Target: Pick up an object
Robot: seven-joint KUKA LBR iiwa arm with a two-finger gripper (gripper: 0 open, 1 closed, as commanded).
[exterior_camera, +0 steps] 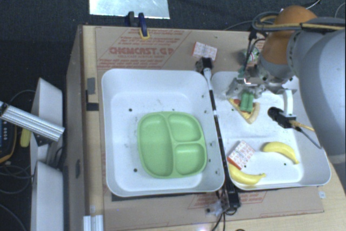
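My gripper [245,93] is low over the far left part of the right bin [313,170]. Right under it lies a yellow-orange wedge-shaped toy [248,112] with a small green piece [247,101] at the gripper's tip. Whether the green piece is gripped cannot be made out. Nearer the front lie a yellow banana [281,150], a second banana [246,176] by the front wall, and a small red-and-white box [241,153].
The left bin [121,94] holds a green divided plate [172,144]. A small red-and-white card [205,51] lies on the cardboard behind the bins. The grey arm [319,78] covers the right bin's far right corner.
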